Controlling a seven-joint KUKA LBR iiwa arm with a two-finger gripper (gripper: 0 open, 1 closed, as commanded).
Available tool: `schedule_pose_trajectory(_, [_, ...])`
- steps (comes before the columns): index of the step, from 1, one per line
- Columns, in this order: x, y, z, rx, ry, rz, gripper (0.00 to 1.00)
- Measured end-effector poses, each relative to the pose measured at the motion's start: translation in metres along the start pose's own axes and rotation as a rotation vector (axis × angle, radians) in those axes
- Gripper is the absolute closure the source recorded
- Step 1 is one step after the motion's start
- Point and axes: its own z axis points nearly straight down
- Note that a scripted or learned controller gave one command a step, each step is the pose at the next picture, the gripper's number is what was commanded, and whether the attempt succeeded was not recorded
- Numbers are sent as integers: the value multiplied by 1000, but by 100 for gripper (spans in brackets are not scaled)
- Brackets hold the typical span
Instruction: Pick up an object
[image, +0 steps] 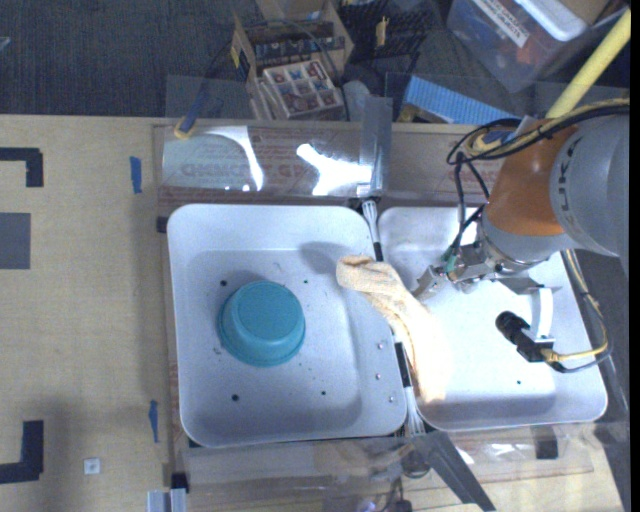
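Observation:
A beige cloth (392, 305) lies draped over the divider between the two bins, one end in the left bin (200, 400) and the other trailing into the right bin (570, 400). A teal bowl (262, 322) sits upside down in the left bin, left of its middle. My gripper (432, 283) hangs low over the right bin's left part, right at the cloth's right edge. Whether it touches the cloth I cannot tell.
The grey arm with its orange band (530, 190) reaches in over the right bin's far side. A shiny foil-covered panel (270, 160) stands behind the left bin. The wooden bench top (70, 330) spreads to the left.

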Motion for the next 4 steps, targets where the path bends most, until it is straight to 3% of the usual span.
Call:
schedule_pose_trajectory(1, [-6, 42, 11, -9, -5, -163, 0])
schedule_pose_trajectory(2, [-6, 44, 1, -15, -6, -162, 100])
schedule_pose_trajectory(3, [-6, 44, 1, -14, -5, -162, 0])
schedule_pose_trajectory(4, [-17, 61, 12, -8, -4, 50, 0])
